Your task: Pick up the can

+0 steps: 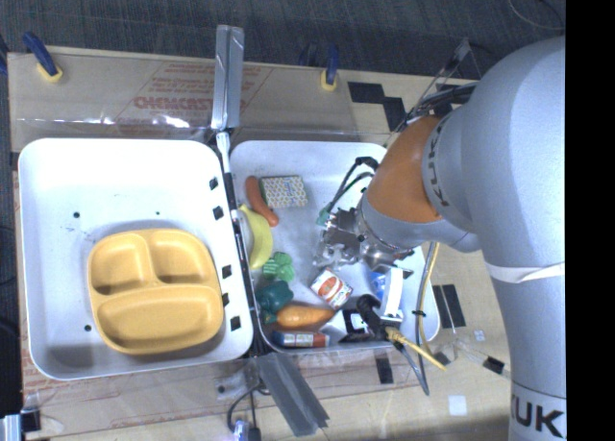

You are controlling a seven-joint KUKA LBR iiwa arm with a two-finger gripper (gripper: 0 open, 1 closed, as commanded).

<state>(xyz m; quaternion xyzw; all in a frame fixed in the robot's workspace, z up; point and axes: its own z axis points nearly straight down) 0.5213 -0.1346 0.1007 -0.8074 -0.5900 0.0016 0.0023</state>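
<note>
– At the left of the bench, what do you have?
– The left bin (115,189), bearing a yellow divided tray (154,290). My work is all in the right bin (317,162).
– Along that bin's left wall?
– From 12 down to 6 o'clock: an orange-red stick (261,197) beside a patterned block (284,191), a banana (258,237), a green toy (280,264), an orange toy vegetable (303,315) and a red tube (298,340).
– Where is the can?
– The can (332,288), red and white, lies in the lower middle of the right bin, at 6 o'clock from the gripper (336,242) and just beside it. It appears to lie on its side, with its long axis running roughly 10 to 4 o'clock, though it is too small for me to be sure.
– State of the claw?
– I cannot tell how far it is open. I see nothing in its hold, and the can rests on the bin floor.
– What stands in the way?
– The orange toy vegetable sits close at the can's 7 o'clock, perhaps touching it. The green toy is near at 10 o'clock, and a blue-and-white packet (389,287) lies at 3 o'clock, beneath the arm. I judge that the move calls for a short shift toward 6 o'clock, a wrist turn to cross the can's long axis, then a descent. The risk is catching the vegetable as well.
</note>
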